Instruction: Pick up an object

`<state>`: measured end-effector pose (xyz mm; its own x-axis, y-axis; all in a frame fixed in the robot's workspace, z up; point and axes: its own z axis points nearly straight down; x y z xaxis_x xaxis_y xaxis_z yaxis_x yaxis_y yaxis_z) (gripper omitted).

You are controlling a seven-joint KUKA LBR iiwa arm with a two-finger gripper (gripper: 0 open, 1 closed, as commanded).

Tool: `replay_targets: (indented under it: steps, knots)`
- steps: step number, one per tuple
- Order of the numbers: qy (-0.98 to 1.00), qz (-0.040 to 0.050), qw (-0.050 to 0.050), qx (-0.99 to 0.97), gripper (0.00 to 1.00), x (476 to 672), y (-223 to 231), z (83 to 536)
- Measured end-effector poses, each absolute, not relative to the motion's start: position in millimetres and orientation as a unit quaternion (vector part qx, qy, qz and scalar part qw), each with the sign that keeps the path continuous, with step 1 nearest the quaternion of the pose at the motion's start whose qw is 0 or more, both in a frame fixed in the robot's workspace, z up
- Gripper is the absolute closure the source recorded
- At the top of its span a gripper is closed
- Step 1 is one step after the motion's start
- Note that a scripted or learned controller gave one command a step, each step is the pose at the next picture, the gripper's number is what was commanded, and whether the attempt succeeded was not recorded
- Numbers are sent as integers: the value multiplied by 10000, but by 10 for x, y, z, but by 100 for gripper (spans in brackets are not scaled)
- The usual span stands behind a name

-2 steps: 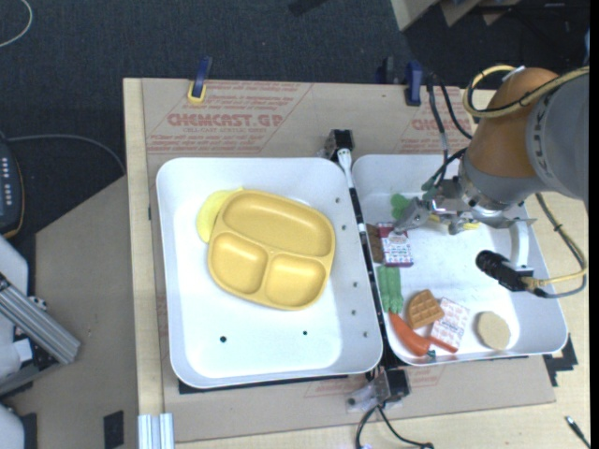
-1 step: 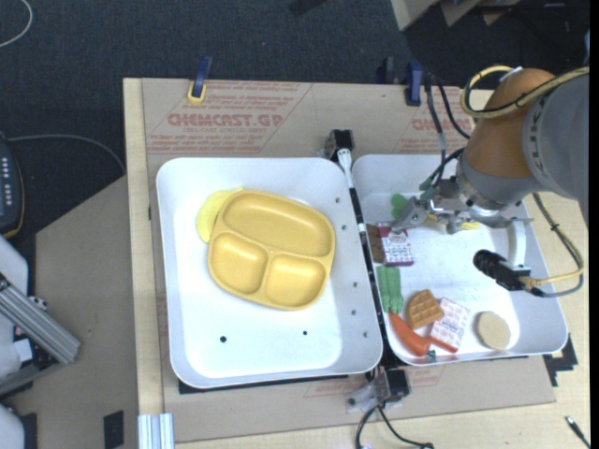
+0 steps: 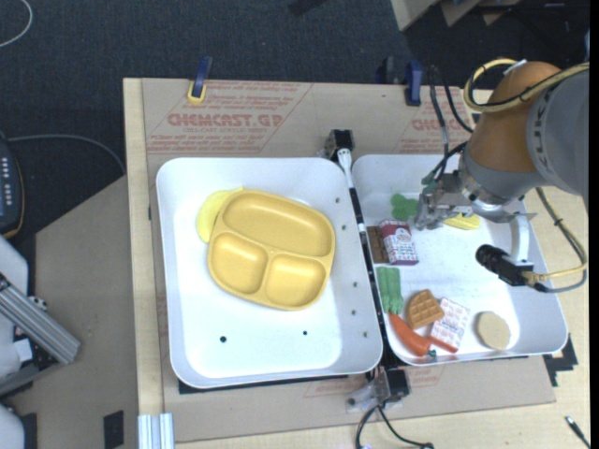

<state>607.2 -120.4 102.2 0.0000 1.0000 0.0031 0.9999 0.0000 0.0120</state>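
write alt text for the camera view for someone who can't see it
A grey and orange robot arm reaches from the right, its gripper low over the right white bin of small toy foods, near a green piece. The left bin holds a yellow divided tray.

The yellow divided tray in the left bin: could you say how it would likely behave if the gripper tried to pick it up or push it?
The yellow divided tray looks like moulded plastic, so probably stiff and light for its size. Its broad, shallow shape offers little to pinch except the rim, so a grasp may slip. Lying flat on the left bin, it would likely slide rather than tip when pushed.
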Motion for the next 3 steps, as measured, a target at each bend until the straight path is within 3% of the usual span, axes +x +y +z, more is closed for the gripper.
replay_targets:
  steps: [2, 3]
  knots:
    - [7074, 14, 26, 7068, 100, 6041, -1280, 2049]
    - [7075, 12, 23, 7067, 100, 6051, -1279, 2265]
